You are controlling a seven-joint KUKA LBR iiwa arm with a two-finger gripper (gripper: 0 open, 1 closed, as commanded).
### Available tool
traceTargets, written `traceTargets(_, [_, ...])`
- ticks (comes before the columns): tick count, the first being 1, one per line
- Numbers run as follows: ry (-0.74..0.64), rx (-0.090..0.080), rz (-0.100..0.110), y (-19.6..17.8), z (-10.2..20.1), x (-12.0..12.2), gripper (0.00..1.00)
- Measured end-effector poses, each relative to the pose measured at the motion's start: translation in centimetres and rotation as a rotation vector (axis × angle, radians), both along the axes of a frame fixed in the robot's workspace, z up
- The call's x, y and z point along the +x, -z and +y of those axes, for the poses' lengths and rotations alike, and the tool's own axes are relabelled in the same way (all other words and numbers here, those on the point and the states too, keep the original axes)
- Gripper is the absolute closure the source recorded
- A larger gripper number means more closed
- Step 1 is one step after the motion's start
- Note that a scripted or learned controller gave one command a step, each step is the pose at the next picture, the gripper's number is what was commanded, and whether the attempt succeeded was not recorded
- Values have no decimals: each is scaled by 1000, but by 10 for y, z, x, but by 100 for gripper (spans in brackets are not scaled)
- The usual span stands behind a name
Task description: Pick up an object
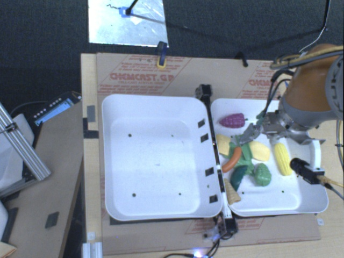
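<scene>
My pincer (248, 135) is low in the right bin (309, 203), over the heap of toy food near the carrot (232, 160) and the yellow piece (261, 151). I cannot tell how it stands. Nothing looks lifted; I judge the picking is not done.

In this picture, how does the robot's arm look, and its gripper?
The arm is thick and rounded, with an orange band above a grey wrist section. Thin dark cables run along its upper side. The gripper is a narrow grey metal piece with a black part behind it.
</scene>
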State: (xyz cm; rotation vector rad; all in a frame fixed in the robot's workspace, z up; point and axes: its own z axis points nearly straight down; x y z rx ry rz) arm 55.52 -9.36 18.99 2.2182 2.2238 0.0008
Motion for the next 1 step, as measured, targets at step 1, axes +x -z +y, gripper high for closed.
traceTargets(1, [1,0,3,110,11,-1,0])
